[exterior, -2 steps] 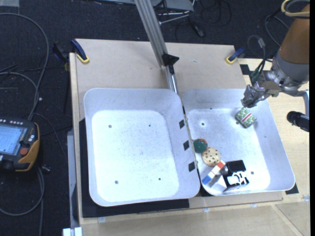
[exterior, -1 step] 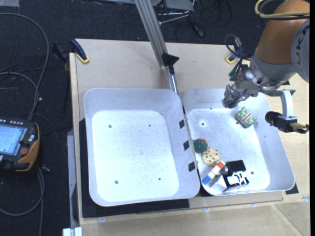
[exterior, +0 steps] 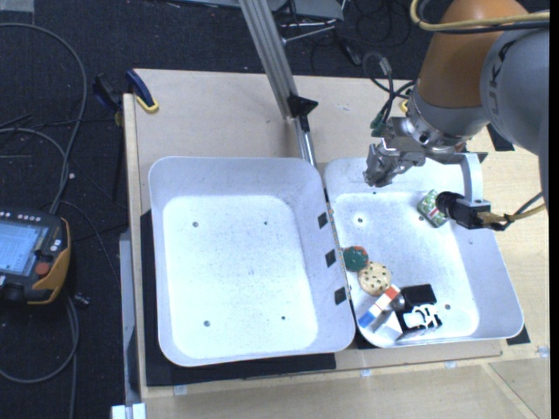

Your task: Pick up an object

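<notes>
Your gripper (exterior: 382, 175) hangs over the far edge of the right bin (exterior: 489, 278), near its back left corner, and from this slanted view you cannot tell how it is set or whether anything sits in it, so treat it as carrying nothing. Everything worth picking lies toward the near side of that bin, away from the tool. The closest candidate is the small green and white object (exterior: 430, 206), just to the right of the gripper and slightly nearer the camera, next to a black fitting on the arm. The rest sit well apart from the tool, along the bin's left wall and front corner: a green round piece (exterior: 355, 257), a tan speckled disc (exterior: 375, 277) touching just below it, then a red, white and blue item (exterior: 377, 311) lying on a slant, and a black and white box (exterior: 419, 309) beside it. The left bin (exterior: 236, 251) offers nothing to aim for. Your coming move probably turns on a short shift right and toward the front for the green and white object, or a longer reach down the left wall to the crowded cluster, where neighbours touching each other could spoil a clean grasp
</notes>
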`<state>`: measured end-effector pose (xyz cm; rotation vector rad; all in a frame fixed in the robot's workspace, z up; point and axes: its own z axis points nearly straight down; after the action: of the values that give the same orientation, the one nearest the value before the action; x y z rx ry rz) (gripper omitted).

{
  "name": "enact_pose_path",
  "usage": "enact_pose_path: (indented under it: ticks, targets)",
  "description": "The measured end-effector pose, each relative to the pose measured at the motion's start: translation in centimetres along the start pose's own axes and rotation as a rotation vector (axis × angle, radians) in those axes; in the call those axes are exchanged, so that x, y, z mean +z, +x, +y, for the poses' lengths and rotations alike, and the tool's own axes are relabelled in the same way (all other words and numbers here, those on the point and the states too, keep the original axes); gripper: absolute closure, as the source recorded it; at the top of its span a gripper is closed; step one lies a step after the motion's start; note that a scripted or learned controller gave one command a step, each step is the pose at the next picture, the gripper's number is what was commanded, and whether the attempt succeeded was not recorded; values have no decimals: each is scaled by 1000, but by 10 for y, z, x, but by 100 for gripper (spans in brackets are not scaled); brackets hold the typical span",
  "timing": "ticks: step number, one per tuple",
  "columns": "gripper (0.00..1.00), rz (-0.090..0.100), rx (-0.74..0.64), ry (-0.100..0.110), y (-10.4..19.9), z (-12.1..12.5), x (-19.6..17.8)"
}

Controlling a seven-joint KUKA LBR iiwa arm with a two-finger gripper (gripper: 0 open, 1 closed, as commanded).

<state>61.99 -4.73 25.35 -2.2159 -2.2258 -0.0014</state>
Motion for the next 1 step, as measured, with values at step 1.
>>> enact_pose_path:
  ticks: [1]
  targets:
    - [100, 0, 0, 1, 53, -8, 12]
